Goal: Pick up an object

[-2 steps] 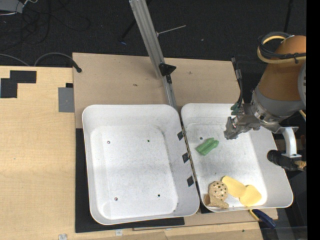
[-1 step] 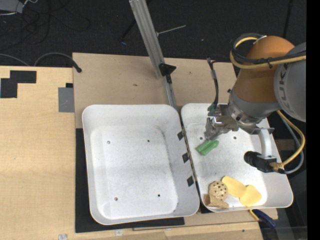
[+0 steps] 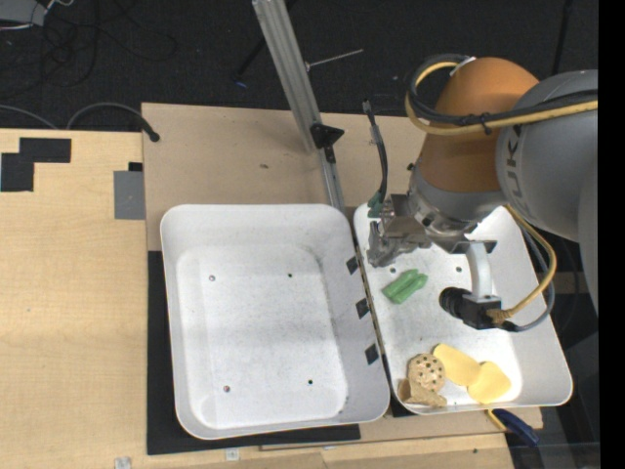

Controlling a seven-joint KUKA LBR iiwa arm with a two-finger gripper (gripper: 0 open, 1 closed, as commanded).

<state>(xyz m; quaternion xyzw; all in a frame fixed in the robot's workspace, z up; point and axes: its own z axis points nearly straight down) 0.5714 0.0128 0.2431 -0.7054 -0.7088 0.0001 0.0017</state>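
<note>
**A:** Entry, pick attempt. You have the end effector [image 3: 383,250] low over the right bin [image 3: 547,384], near that bin's upper left corner, right of centre in the frame. The green object [image 3: 404,286] lies just below and slightly right of it, on the bin floor. Nothing is between the tips. Whether they are spread or closed, I cannot tell; the wrist and cabling crowd that spot.

**B:** So which target do you take?

**A:** The green object, in my judgement. It is nearest and lies apart from the rest. The yellow object [image 3: 471,372] and the perforated tan object [image 3: 425,371] sit together at the bin's lower edge, touching or nearly so, and a grasp there risks catching two things or pushing one against the wall.

**B:** Notes for the approach?

**A:** You shift the tool down-frame and a little right until it is centred over the green piece. It looks elongated and lies at a slant, so you close across its narrow width, not along its length. You descend straight, avoid the divider edge beside the left bin [image 3: 195,225], and confirm the piece rises with the tips before counting a success.
</note>
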